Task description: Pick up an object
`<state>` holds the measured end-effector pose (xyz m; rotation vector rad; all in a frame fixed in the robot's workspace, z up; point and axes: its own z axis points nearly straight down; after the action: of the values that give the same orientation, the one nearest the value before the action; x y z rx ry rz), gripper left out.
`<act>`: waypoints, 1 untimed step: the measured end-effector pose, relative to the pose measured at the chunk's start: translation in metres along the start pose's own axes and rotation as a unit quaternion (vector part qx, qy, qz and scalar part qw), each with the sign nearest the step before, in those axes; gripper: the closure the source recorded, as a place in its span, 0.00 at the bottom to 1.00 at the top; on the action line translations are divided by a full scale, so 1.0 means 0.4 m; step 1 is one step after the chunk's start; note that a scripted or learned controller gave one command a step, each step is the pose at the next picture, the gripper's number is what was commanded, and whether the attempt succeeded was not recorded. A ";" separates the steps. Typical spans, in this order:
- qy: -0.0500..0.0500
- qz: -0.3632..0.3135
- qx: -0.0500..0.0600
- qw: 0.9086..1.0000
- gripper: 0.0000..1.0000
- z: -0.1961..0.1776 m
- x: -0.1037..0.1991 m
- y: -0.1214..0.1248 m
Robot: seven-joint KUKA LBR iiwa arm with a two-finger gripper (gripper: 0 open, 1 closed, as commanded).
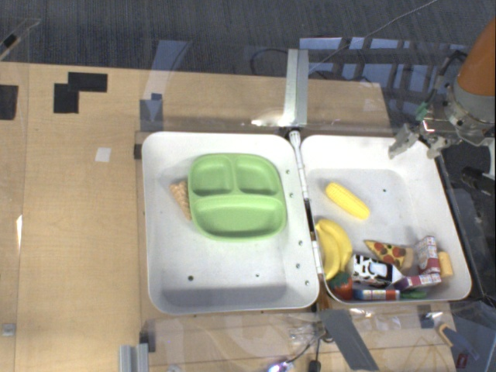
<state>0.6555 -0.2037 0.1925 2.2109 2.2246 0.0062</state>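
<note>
Wooden bench (70, 231) — grey carpet (194, 10) behind

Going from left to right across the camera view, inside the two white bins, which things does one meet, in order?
Tan textured piece tucked under the tray's left edge → green three-compartment plastic tray → yellow corn cob toy → pizza slice toy → small red-and-white can.

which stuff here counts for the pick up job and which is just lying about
For the job: yellow corn cob, yellow banana, pizza slice toy, gripper above the right white bin.
Lying about: green divided plate, left white bin.
</note>
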 end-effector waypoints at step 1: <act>0.000 -0.063 -0.002 0.998 0.00 0.260 0.217 0.040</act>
<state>0.6716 -0.1169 0.0885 2.0643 2.3573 0.0089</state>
